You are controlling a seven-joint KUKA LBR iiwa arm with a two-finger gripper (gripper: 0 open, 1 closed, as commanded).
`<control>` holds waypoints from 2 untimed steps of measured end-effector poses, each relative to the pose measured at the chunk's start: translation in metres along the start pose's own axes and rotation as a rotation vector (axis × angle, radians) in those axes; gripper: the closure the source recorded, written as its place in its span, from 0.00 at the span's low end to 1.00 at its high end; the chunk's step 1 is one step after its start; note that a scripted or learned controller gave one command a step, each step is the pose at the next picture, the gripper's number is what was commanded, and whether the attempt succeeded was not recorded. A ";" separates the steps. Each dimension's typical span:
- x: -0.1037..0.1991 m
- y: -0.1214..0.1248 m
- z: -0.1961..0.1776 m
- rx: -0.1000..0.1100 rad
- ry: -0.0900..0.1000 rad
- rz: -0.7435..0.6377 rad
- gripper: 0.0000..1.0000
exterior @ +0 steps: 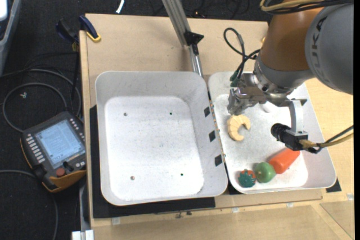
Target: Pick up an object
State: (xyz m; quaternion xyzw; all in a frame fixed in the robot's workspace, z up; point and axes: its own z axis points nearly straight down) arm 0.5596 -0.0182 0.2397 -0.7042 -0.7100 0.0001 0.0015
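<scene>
Camera view. The claw [237, 103] hangs over the upper left part of the right-hand shallow white bin [320, 177], below the orange band of the grey arm. Whether it stands apart or together cannot be told from this angle; nothing is seen held in it.

The nearest candidate is a pale cream, crescent-shaped pastry toy [238, 127]. It lies on the bin floor just below the claw in the view, close to it, possibly touching; contact cannot be confirmed. Its curve opens toward the right, and its long axis runs roughly up and down the view.

Well apart, along the bin's lower edge, lie an orange carrot-shaped toy [283, 159], a green round ball-like toy [264, 172] and a small teal and red toy [246, 178].

Judgement: the coming move turns on a short descent, shifted slightly toward the view's bottom, closing across the crescent's narrow width.
</scene>
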 end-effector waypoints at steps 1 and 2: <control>0.051 0.000 0.013 0.001 0.000 0.000 1.00; 0.101 -0.008 -0.001 -0.003 0.000 -0.001 1.00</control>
